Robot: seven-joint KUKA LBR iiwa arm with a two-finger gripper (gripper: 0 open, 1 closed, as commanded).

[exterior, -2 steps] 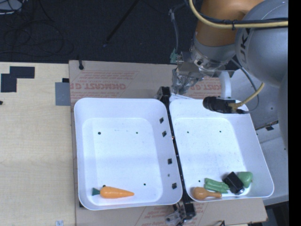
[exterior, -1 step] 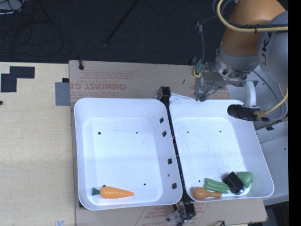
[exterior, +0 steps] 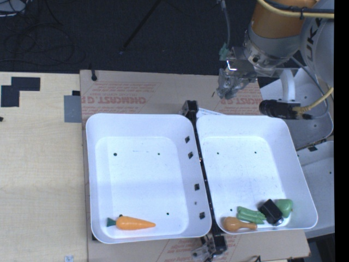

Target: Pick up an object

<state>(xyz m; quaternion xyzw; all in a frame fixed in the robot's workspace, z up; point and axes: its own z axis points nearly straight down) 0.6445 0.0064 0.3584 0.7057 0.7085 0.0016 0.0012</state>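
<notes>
jaws' spread cannot be told, gripper (exterior: pixel 228 89) raised above right bin's (exterior: pixel 305 173) far rim, holding nothing visible

You see cardboard sheet (exterior: pixel 158 94) with reversed red print under both bins; pale wooden worktop (exterior: pixel 38 162) left; cables (exterior: pixel 32 4) on dark floor behind

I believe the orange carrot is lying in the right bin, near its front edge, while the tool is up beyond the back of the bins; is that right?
Not quite: the carrot lies in the left bin, not the right bin, as the camera view shows. The rest holds: it is near that bin's front edge, and the tool is up beyond the back of the bins.
</notes>
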